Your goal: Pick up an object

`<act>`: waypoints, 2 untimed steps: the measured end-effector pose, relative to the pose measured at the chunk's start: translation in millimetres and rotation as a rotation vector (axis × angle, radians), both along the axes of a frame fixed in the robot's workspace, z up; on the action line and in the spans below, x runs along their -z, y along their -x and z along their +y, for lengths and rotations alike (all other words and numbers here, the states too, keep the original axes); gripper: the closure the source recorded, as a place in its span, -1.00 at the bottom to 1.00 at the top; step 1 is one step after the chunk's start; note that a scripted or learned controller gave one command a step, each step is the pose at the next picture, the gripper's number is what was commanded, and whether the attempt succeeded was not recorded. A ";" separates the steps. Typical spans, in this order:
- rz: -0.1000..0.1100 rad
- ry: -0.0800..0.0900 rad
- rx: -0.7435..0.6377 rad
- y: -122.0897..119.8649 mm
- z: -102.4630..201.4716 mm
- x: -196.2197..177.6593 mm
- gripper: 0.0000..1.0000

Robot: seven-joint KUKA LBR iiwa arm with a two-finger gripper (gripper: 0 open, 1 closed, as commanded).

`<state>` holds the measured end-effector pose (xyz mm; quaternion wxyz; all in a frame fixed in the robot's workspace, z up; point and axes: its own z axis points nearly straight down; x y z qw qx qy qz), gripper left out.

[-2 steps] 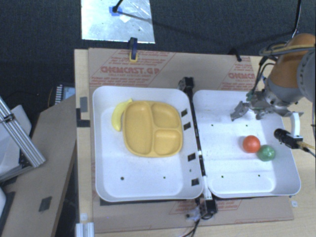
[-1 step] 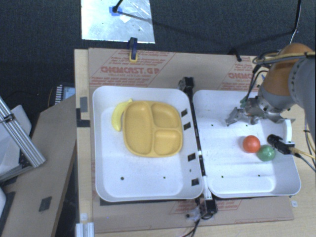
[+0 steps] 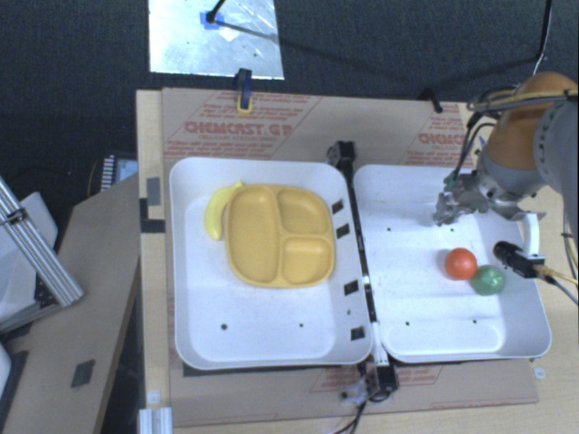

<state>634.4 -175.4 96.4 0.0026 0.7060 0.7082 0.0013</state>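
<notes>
1 orange ball (image 3: pixel 460 263), 1 green ball (image 3: pixel 489 280) in right bin (image 3: pixel 425 333); tool (image 3: pixel 446 208) grip cannot be told

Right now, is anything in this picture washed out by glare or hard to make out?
In the camera view, the silvery sheet at the top glares brightly; the white bins look evenly lit, shadows soft; the gripper is small and slightly blurred.

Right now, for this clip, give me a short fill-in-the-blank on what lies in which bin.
1. The yellow divided tray lies in the ____ bin.
2. Beside the orange ball in the right bin lies a ____ ball.
3. The tray has ____ compartments.
4. The pincer hangs over the ____ bin.

Missing words: left; green; three; right
</notes>
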 end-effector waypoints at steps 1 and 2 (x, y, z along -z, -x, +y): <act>-0.001 0.000 0.000 -4.1 -3.9 -45.0 1.00; -0.002 0.000 -0.003 -4.0 5.2 -95.2 1.00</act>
